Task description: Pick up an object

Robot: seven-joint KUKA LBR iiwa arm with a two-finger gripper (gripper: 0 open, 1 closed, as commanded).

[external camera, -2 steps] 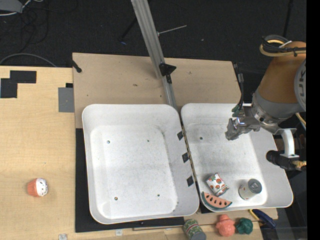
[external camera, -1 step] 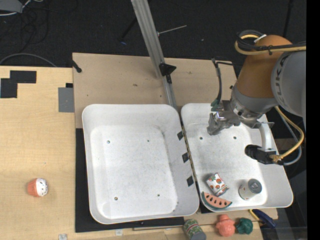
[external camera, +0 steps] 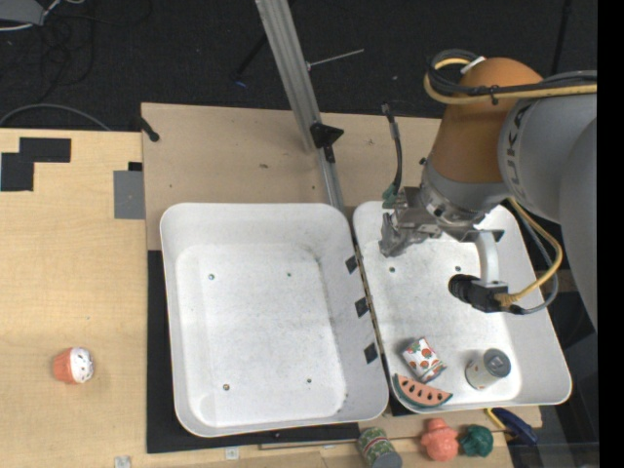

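Gripper (external camera: 393,239) sits over the far left corner of the right bin (external camera: 531,383), close to the divider between the two bins. Nothing visible between the fingers; whether they are parted or closed I cannot tell at this angle and size.

Candidate objects all lie at the near end of the right bin, well apart from the gripper: a small red-and-white carton (external camera: 422,358), a watermelon slice (external camera: 422,394) just below it against the near rim, and a grey cylinder (external camera: 487,368) to the carton's right. Left bin (external camera: 180,232) holds nothing I can make out.

Risks, as judged from this position:
- A descent here would likely close on bare bin floor, since no object lies under the gripper. Cause: gripper and objects at opposite ends of the right bin.
- Gripper is near the right bin's left wall and the divider clips; a straight drop could clip the rim or wall.
- Carton and watermelon slice are near each other; a grasp on one may nudge the other or pinch both.
- Slice is flat and hugs the near rim, so fingers may have little to catch.
- Cylinder may roll if struck off-centre.

Surroundings: a black cable fitting (external camera: 475,292) hangs from the arm over the middle of the right bin, between gripper and objects; it could drag on them. Outside the right bin, past its near rim: a green can (external camera: 375,447), a pink toy (external camera: 439,439), a dark green ball (external camera: 476,440). A red-and-white ball (external camera: 73,366) rests on the bench far left of the left bin. A metal rail (external camera: 292,66) slants behind the bins.
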